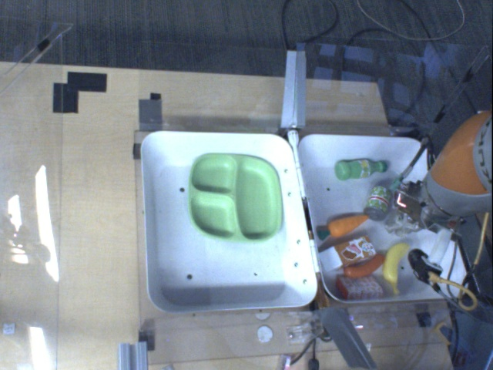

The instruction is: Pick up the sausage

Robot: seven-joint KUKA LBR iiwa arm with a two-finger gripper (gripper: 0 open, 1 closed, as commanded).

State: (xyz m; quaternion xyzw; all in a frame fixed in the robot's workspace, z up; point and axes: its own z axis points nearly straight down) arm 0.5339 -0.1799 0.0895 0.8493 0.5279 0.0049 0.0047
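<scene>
- Apparently, the claw point(407, 220) hung over the right bin point(323, 156); whether it was wide or narrow could not be told.
- Below-left of the claw lay the sausage point(365, 266), red-orange, beside a banana point(394, 266).
- Left of the claw lay a carrot point(348, 224), with a green bottle point(359, 168) above-left.
- Far left, a green divided tray point(236, 195) sat in the left bin point(166, 230).

I see a green divided tray point(235, 195) at frame center, with a green bottle point(359, 168), carrot point(347, 225) and banana point(394, 266) at right.
</scene>
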